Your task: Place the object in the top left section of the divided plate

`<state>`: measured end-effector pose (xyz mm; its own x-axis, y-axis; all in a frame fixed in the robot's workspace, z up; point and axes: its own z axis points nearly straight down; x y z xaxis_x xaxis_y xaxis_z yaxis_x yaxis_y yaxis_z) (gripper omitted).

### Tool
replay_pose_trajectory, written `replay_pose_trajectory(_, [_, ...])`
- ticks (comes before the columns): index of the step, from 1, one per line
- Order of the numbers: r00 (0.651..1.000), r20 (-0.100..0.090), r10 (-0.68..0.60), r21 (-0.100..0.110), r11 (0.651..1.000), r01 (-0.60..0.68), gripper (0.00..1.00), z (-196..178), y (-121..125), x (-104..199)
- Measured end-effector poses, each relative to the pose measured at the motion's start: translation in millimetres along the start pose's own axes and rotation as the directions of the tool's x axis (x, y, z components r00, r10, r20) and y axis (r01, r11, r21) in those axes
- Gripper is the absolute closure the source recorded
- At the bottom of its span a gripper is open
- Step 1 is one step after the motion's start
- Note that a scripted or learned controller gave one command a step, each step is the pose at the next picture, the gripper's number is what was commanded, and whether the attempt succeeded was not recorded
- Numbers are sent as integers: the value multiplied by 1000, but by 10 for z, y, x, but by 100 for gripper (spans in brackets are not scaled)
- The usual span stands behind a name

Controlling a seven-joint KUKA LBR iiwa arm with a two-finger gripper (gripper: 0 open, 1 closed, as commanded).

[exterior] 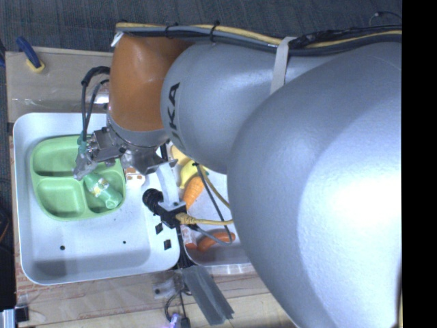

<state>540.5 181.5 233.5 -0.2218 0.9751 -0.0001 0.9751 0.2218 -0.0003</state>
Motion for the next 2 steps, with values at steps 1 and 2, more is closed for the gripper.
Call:
replay_pose_trajectory(1, [1000,0,-6,1,1000,6,100,-93,2,9])
replay_pose_trajectory(2, [1000,0,-7,1,1000,7,0,-93,2,10])
